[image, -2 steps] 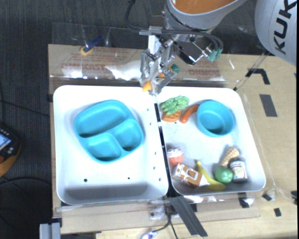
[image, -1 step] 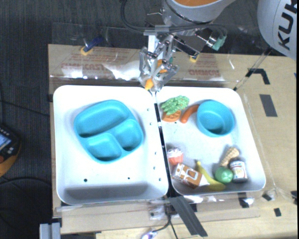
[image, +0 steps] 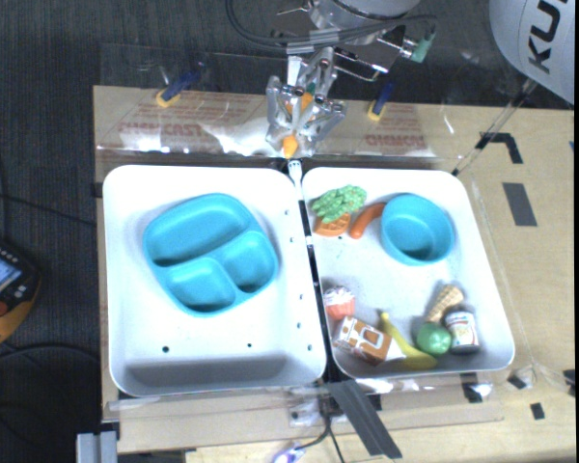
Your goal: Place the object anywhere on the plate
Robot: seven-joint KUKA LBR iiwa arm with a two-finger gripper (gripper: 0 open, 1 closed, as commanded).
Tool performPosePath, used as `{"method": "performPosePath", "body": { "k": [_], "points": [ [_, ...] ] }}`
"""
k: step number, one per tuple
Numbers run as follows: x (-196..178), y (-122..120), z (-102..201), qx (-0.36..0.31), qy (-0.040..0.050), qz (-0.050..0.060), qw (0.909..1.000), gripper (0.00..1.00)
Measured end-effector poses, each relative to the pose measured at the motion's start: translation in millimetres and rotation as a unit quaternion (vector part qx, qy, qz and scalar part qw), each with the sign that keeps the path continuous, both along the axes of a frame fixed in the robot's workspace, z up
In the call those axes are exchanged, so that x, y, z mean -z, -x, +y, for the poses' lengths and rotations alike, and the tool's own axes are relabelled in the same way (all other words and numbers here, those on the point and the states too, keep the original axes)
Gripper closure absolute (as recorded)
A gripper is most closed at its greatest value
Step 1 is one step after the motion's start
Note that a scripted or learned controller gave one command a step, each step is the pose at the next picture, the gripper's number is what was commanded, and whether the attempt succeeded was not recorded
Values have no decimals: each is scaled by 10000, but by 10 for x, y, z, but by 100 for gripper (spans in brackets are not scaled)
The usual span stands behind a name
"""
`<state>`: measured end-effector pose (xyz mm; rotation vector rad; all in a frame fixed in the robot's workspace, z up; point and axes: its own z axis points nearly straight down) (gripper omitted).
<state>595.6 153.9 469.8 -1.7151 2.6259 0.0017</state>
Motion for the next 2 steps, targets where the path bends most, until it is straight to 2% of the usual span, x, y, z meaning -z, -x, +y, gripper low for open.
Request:
{"method": "performPosePath", "body": {
  "k": [1,2],
  "points": [
    [1221,582,564,-588,6,16,9983,100],
    [1344,489,310,-1309,14,10,9914,100]
  ]
}}
